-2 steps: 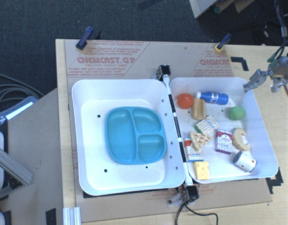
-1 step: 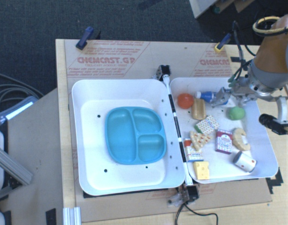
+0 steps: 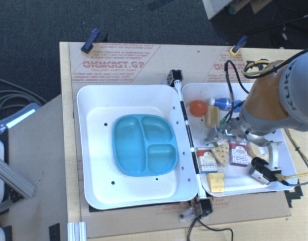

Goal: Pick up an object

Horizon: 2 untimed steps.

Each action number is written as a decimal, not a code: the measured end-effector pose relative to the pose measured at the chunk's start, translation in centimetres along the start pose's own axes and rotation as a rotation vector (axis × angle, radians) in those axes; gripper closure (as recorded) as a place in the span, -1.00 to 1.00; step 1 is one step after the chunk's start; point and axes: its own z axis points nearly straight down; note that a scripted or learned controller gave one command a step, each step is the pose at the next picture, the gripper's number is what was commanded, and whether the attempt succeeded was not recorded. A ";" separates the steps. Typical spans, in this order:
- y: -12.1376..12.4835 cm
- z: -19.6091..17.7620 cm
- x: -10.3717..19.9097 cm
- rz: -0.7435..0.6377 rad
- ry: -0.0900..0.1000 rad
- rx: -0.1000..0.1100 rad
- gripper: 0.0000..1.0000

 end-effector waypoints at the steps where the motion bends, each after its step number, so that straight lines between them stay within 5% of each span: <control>1: 6.2 0.3 0.8 -0.001 0.001 0.005 -1.00; 2: 2.7 0.4 0.0 0.001 0.002 0.009 -1.00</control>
